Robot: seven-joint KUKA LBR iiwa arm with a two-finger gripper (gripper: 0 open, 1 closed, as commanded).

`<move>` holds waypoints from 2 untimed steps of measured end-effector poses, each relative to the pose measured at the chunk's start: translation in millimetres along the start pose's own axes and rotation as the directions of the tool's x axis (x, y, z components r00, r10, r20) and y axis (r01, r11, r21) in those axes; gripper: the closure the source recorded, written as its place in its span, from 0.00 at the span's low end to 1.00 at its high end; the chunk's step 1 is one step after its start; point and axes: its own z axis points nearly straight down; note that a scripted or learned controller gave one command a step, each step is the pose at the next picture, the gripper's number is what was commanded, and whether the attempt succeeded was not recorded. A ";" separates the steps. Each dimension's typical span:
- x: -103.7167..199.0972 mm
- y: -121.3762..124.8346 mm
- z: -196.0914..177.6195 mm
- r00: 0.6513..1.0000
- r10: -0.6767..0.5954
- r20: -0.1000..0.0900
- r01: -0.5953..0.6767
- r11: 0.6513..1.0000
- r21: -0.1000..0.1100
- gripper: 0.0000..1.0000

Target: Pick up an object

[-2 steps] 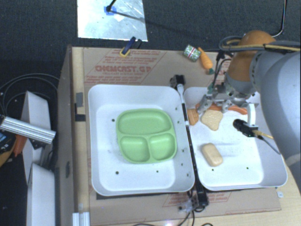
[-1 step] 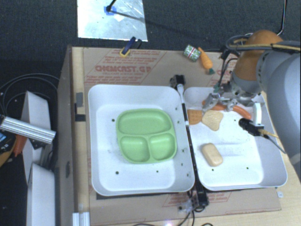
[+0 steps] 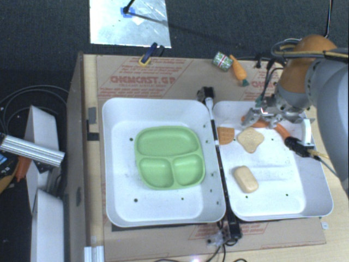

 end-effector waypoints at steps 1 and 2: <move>-19.0 0.0 -0.1 1.000 0.000 0.000 0.000 1.000 0.000 0.00; -25.9 0.1 0.0 1.000 0.000 0.000 0.000 1.000 0.000 0.00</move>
